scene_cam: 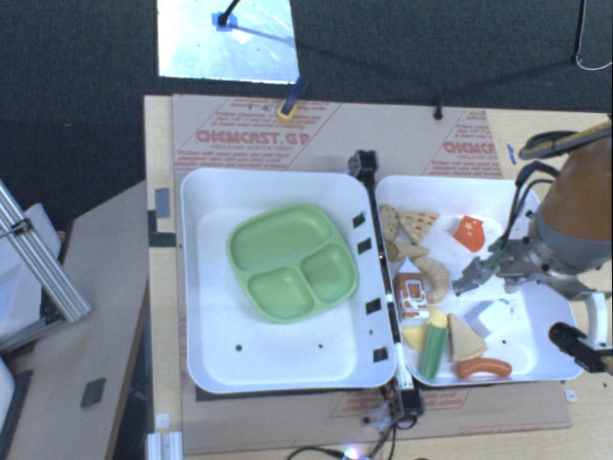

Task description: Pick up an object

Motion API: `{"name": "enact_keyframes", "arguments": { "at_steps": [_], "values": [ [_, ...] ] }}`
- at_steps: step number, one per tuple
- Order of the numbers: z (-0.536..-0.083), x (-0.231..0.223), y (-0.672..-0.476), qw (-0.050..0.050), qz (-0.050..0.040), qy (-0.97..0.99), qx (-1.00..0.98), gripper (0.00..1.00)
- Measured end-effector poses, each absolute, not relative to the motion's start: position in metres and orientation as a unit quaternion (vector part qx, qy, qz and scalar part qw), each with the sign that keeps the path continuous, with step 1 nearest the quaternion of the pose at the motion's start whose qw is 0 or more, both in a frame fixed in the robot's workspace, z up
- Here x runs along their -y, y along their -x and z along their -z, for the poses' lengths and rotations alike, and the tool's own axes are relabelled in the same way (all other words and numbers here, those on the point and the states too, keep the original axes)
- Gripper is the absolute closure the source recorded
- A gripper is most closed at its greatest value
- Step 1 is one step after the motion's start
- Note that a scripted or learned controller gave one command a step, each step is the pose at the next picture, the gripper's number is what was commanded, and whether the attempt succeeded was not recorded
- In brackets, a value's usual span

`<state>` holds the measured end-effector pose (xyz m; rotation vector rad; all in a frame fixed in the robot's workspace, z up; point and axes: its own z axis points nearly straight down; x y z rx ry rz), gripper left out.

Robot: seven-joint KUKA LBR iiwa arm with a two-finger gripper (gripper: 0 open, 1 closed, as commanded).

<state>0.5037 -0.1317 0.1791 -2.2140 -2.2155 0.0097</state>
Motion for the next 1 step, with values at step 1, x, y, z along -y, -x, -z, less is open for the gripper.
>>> {"name": "enact_keyframes", "arguments": {
  "at_steps": [1],
  "values": [
    [-0.1845, 0.1316, -0.5067, 0.0, 0.0002, 0.706, 0.708, 0.0]
  ]
}}
